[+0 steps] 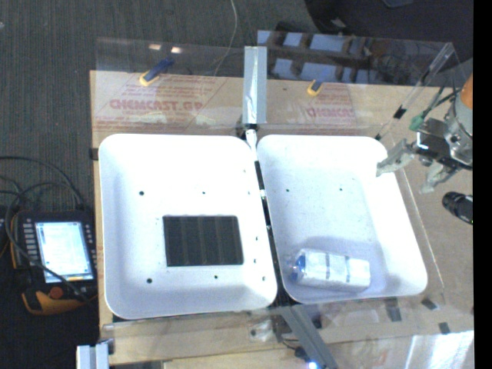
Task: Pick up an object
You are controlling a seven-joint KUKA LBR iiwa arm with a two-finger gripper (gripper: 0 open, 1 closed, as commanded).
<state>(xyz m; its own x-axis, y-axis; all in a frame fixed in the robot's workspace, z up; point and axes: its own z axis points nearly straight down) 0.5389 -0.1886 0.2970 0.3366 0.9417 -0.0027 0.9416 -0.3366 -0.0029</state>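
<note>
Fingers (413, 162) of the gripper look spread apart with nothing between them, as far as I can read them at this angle: 1 light prong (393, 162) reaches left over the top right corner of the right bin (338, 160), and another points down just outside that bin's right rim. From my seat I see the arm (465, 121) coming in at the right edge, with its wrist near the bin's far right corner and a sliver of orange band above it.

I count 2 white bins side by side on the worktop (177, 102), their inner rims touching. 1 clear plastic bottle (332, 270) with a blue cap end and a white label lies on its side in the right bin, near the front wall, well apart from the gripper. 1 dark ribbed rectangular pad (203, 241) lies flat in the left bin (131, 175), toward the front. 1 handheld pendant (60, 250) with a lit screen sits on the floor left of the worktop.
</note>
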